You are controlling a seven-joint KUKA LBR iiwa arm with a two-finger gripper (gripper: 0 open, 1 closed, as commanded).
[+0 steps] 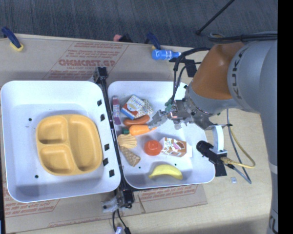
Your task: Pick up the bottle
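Cardboard-covered bench [88, 57] carried two white bins clipped side by side, keeping the work within reach of the grey arm [244, 82] leaning in over the right bin [205, 175]. The left bin [10, 130] held a yellow divided plate [68, 143]. The gripper [158, 118] hung low over a carrot [139, 129] and sausage [136, 121]; whether it was released or clenched could not be told. What looked like the bottle [116, 108] lay against the right bin's left wall, apart from the gripper and awkward to approach.
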